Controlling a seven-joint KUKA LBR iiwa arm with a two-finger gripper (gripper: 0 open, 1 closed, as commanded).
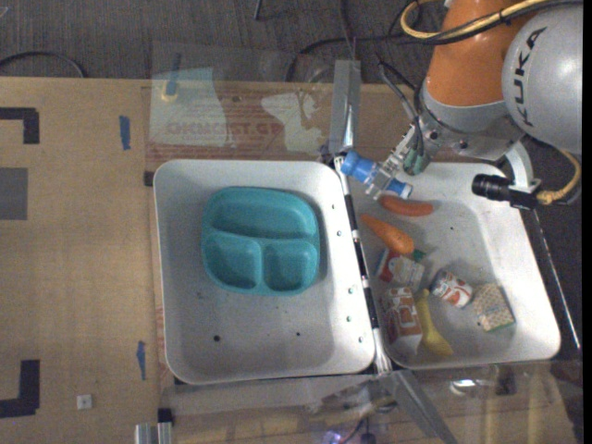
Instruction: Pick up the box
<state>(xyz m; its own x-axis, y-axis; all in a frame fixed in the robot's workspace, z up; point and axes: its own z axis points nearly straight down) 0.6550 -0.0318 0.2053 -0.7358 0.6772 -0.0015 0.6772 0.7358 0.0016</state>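
The hand [396, 166] hangs over the right bin's [527, 248] far left corner with a blue and white bottle [375, 174] pinched between its fingers, while the box [402, 314] lies untouched near the bin's front edge, beside a banana [432, 326].

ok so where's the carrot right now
In the camera view the carrot lies in the right bin, near its left wall, just below the red sausage and above a small red-and-white box.
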